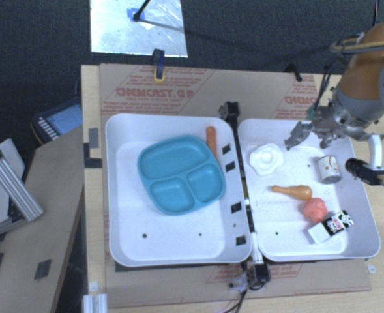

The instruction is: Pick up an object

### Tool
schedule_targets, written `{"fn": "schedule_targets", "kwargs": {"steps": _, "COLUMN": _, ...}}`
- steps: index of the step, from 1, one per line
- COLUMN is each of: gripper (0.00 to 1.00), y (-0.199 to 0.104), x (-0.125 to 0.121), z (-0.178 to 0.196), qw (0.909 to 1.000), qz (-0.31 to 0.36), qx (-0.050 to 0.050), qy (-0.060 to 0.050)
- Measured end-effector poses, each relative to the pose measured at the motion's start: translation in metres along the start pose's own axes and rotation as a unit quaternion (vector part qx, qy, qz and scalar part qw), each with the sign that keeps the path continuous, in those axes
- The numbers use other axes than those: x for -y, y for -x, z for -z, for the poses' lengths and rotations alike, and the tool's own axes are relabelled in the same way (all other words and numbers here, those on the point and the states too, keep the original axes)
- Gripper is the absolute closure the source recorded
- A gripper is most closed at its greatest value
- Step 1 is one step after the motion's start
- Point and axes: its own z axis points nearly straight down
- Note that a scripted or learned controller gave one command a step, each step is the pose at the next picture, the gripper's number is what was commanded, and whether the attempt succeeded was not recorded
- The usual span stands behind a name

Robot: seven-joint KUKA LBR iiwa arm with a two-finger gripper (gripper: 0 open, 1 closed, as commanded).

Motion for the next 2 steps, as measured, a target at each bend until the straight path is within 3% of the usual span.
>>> {"fn": "schedule_targets", "kwargs": {"steps": 1, "gripper": 0.0, "y": 0.0, "x": -0.003, "z": 0.007, "qw": 1.0, "qz": 0.001, "qx": 0.001, "qy": 0.006}}
{"fn": "schedule_targets", "kwargs": {"steps": 2, "gripper": 0.0, "y": 0.003, "x": -0.004, "z": -0.035, "qw": 1.0, "qz": 0.0, "qx": 0.001, "qy": 0.004}}
